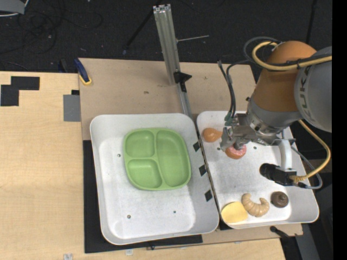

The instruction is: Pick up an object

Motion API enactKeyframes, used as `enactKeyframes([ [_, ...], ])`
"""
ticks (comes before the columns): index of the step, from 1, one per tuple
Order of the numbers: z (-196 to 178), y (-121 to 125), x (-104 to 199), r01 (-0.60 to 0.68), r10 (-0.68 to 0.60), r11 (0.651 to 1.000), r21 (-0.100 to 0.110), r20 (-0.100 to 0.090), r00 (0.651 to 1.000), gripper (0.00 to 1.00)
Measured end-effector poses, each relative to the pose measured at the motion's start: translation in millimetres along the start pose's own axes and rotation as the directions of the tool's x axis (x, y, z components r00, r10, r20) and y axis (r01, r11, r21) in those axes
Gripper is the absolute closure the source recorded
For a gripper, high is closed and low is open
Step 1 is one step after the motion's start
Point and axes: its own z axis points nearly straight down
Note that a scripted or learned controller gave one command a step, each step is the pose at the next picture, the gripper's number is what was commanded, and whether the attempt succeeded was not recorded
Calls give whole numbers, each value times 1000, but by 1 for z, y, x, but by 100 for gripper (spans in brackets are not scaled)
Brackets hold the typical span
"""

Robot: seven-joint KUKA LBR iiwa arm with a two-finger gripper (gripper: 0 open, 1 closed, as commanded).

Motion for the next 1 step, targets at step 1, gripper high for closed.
enactKeyframes([
  [1, 8, 15, 54, 0, 0, 1000, 0, 1, 1000, 100],
])
